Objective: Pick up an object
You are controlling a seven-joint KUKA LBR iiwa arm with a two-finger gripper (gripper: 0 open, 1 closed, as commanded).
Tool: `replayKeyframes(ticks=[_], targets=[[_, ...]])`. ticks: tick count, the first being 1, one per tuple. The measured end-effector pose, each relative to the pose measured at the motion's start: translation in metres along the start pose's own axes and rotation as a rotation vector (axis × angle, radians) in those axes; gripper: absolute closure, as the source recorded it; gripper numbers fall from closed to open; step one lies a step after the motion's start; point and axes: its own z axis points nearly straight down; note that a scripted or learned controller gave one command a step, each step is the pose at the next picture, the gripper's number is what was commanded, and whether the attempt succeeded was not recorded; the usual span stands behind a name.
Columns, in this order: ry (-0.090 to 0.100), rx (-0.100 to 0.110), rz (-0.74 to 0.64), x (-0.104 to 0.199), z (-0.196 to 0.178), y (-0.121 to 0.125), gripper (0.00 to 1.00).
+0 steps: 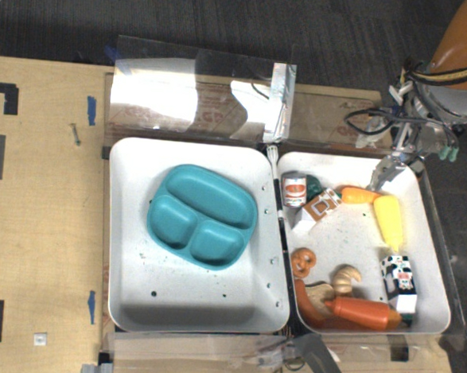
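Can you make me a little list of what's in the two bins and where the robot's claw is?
left bin: teal divided plate
right bin: small can, carrot, yellow corn-like toy, pretzel, hot dog, black-and-white toy
gripper: over the right bin's far edge, near the carrot
holding: nothing seen

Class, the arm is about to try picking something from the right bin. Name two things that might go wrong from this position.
1. The gripper hovers at the bin wall, so descending may strike the rim.
2. The carrot touches the yellow corn; closing there might catch both or push one away.
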Motion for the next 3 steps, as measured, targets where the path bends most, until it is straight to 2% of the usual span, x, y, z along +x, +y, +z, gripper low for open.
replayKeyframes(ticks=[1, 2, 3], targets=[[-0.003, 0.001, -0.121, 0.013, 0.161, -0.032, 0.00], [-0.013, 0.002, -0.123, 0.010, 0.148, -0.030, 1.00], [-0.013, 0.001, -0.024, -0.010, -0.006, 0.003, 1.00]])
